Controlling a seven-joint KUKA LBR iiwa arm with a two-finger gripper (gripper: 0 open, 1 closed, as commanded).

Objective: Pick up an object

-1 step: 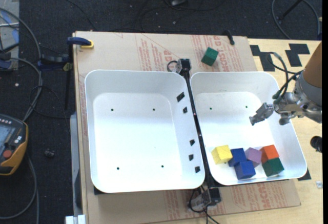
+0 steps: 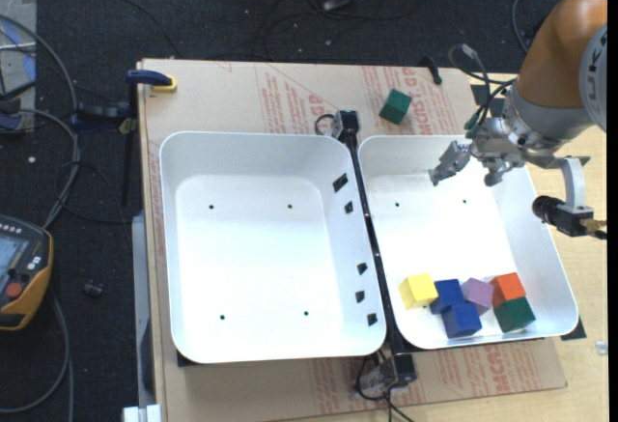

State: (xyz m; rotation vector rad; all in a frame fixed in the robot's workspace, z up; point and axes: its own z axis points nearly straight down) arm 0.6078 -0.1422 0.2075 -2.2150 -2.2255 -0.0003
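Note:
Several small blocks lie clustered at the near end of the right bin (image 2: 541, 246): a yellow block (image 2: 419, 290), two blue blocks (image 2: 447, 293) (image 2: 463, 319), a purple block (image 2: 478, 292), an orange block (image 2: 508, 286) and a dark green block (image 2: 516, 314). My gripper (image 2: 470, 171) hangs over the far end of the right bin, well away from the cluster. It is open, its two fingers spread, with nothing between them.
Another green cube (image 2: 395, 107) rests on the cardboard bench top beyond the right bin. The left bin (image 2: 179, 217) adjoins the right one along a black divider (image 2: 362, 217). Cables and a clamp (image 2: 152, 80) lie at the bench's far left.

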